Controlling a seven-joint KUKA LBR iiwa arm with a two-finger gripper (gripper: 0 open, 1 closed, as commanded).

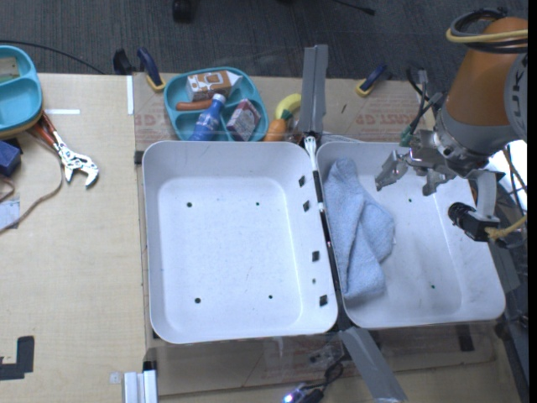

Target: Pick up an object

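A light blue-grey cloth [357, 229] lies crumpled along the left side of the right bin [453, 296]. My gripper [410, 177] hangs over the upper part of that bin, to the right of the cloth's top end and apart from it. Its fingers [387, 175] are spread open with nothing between them. The arm's orange band and grey wrist rise behind it at the upper right. The left bin [153, 250] has nothing of the task in it.
A metal divider [315, 91] runs between the bins at the back. Behind the left bin stands a teal tray [178, 107] of small items, with a banana [288, 106] beside it. A wrench [74, 163] and a teal dish [18, 91] lie far left.
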